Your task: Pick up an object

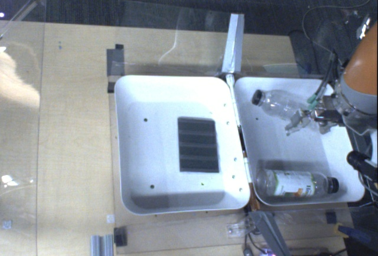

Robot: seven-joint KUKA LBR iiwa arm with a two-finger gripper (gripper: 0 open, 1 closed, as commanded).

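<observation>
From my remote station I look down at a slant on a pale wooden bench point(71, 148) carrying two shallow white bins side by side. The left bin point(142, 131) is the larger in view and holds one thing, a dark ribbed rectangular pad point(198, 144) lying flat near its middle, long side running away from me.

The right bin point(336, 154) holds two plastic bottles. The nearer one, a clear bottle with a pale label and dark cap point(298, 183), lies on its side along the bin's front wall, long axis running left to right, cap pointing right. Its label carries some green and dark print, too small for me to read. The farther one, a clear empty bottle point(276, 101), lies on its side near the back left corner, dark cap towards the left, body slanting right and slightly towards me.

The grey arm with its orange band point(361, 75) enters from the right. Its gripper point(301, 119) hangs low over the right bin, just beside the base end of the clear empty bottle; I cannot tell how its claw stands or whether it touches the bottle.

A clear plastic screen point(23, 72) stands at the bench's left.
</observation>
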